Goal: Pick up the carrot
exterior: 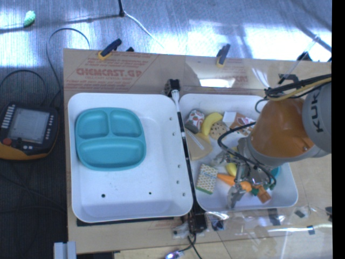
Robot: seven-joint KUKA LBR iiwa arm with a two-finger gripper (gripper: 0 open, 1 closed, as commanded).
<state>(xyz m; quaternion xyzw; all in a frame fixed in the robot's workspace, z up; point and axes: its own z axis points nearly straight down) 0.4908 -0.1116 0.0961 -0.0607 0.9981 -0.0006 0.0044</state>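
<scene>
Camera view, as I read it from my station: the left bin (129,193) carries a teal divided plate (110,138), well to the left of the fingers. In the right bin (288,196), a patterned packet (207,178) lies just left of them. The carrot (233,181) is a slim orange piece lying crosswise, and it runs right up to the gripper (237,190). I cannot tell whether the fingers are spread or closed. A yellow banana (211,122) sits up beyond them.
</scene>
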